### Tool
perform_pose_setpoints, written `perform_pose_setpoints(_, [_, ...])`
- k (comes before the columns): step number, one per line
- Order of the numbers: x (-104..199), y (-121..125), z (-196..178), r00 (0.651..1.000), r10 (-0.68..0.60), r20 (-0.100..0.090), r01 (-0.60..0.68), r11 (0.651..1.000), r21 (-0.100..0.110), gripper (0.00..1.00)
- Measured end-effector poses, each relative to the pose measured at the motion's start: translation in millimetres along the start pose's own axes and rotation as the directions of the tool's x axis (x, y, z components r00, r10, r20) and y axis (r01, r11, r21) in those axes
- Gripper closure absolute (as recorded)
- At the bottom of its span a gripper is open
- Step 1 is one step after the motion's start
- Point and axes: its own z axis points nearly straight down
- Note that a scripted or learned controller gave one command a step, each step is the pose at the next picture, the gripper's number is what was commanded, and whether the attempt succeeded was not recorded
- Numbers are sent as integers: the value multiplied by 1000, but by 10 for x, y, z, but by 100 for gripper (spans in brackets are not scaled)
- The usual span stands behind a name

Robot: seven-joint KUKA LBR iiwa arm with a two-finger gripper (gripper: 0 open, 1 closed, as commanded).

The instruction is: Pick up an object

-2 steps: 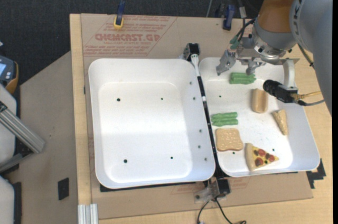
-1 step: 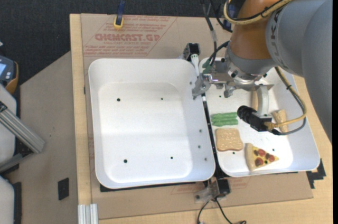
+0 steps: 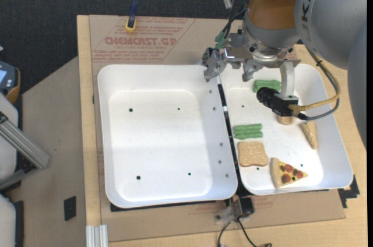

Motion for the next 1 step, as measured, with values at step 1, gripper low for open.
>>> perform_pose_setpoints(1, [299,-297,943,1000,4,2,-4,1000,23,0])
